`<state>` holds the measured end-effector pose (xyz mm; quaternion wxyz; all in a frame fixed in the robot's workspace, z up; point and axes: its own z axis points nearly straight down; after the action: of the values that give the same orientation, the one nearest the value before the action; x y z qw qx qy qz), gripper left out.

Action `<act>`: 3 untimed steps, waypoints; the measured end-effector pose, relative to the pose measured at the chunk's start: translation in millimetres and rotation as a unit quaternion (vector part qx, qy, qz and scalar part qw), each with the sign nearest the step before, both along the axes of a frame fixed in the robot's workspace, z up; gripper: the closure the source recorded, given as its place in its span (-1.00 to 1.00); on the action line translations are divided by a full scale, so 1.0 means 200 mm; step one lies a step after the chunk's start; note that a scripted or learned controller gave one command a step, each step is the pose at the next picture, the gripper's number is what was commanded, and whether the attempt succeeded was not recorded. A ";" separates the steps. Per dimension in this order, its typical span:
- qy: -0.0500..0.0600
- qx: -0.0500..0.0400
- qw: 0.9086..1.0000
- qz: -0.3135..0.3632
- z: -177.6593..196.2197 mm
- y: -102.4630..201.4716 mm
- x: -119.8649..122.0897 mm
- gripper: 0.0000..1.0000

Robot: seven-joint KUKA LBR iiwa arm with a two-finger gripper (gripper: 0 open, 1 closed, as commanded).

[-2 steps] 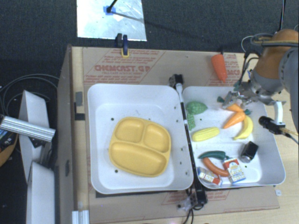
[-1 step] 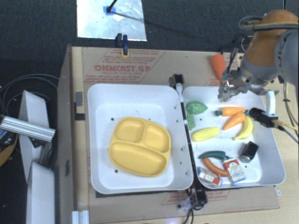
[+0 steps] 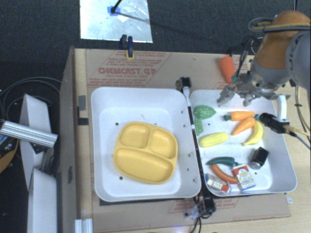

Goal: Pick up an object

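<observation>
Dark speckled carpet floor (image 3: 34, 28). Brown cardboard sheet (image 3: 146, 64) with red lettering covering the bench. Shiny silver square (image 3: 115, 13) on floor behind. Black cables (image 3: 14, 89) and white boxes (image 3: 36, 125) at left.

The two bins (image 3: 99, 144) are white. The left one holds a yellow divided plate (image 3: 145, 152). In the right bin (image 3: 286, 171) lie a green leaf (image 3: 204, 112), two orange carrots (image 3: 241, 120), a yellow banana (image 3: 254, 135), a pale yellow corn cob (image 3: 214, 139), a dark green pepper (image 3: 222, 161), a red-orange sausage (image 3: 224, 174), a black can (image 3: 259, 157) and a red and white carton (image 3: 244, 176). An orange carrot (image 3: 226, 68) lies on the brown cardboard (image 3: 146, 67), which bears red print. The arm (image 3: 282, 47) is grey with an orange band. The floor (image 3: 34, 28) is dark, with a silvery sheet (image 3: 115, 13) on it.
</observation>
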<state>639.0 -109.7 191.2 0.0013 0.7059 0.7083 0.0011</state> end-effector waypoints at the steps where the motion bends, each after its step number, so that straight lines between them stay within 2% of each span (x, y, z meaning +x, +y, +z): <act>1: 0.002 0.000 1.000 -0.001 -0.52 -0.19 -0.08 -1.00; 2: 0.000 0.000 1.000 0.000 -0.40 -0.37 0.03 -1.00; 3: 0.001 0.004 1.000 0.001 -0.53 -0.45 -0.12 -1.00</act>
<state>615.4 -199.2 85.8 -0.0023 0.7052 0.7090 0.0035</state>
